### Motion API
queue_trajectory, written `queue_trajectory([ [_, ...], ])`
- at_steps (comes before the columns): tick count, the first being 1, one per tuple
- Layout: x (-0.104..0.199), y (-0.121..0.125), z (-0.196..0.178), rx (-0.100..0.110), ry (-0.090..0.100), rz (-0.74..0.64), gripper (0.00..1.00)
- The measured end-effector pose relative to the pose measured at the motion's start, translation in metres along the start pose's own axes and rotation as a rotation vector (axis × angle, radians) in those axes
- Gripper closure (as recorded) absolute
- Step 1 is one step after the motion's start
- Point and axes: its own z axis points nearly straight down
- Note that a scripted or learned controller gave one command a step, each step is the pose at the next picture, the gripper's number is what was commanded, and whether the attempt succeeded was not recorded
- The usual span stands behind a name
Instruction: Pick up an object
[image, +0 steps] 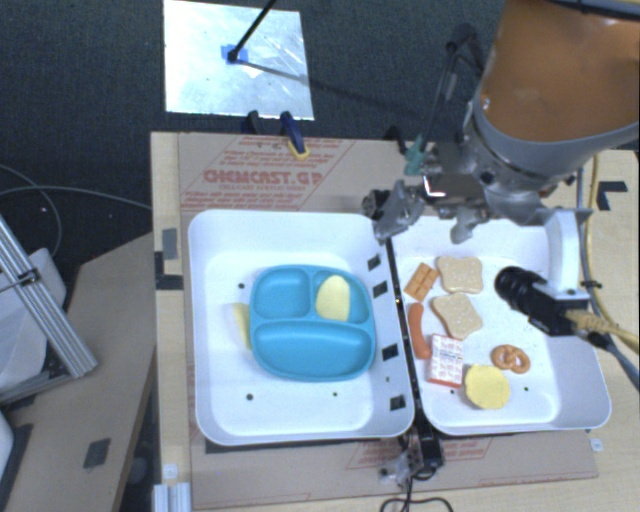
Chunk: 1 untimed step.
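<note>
- Bread slice (460, 273) at the back of the right bin (585, 405) looks like the easiest target to me. It lies flat, closest to the gripper (428, 215), with a second slice (456, 315) just in front of it.
- Gripper hangs above the bin's back left corner, near the divider. Its fingers look spread apart with nothing between them, so no grab yet.
- To do this well, I'd shift the gripper toward the front right until it's centred over the slice, then come straight down and straddle the narrow sides.
- Watch out for the orange crackers (420, 280) just to the left. A sloppy descent would land a finger on them or shove both things together.
- A flat slice gives little to bite on, so the fingers need to reach almost to the bin floor before closing.
- Further out in the same bin: a sausage (418, 330), a red and white packet (446, 360), a pretzel (510, 357) and a yellow round piece (487, 387). All are low and flat too, so no easier.
- Left bin (215, 400) holds a blue divided plate (310, 345) with a yellow lump (333, 297) in its back right compartment. It's chunkier, maybe a decent backup, though the plate's walls crowd it.
</note>
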Motion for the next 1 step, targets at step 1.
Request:
queue_trajectory([
  [1, 0.0655, -0.0053, 0.1288, 0.031, -0.008, -0.002, 0.00],
])
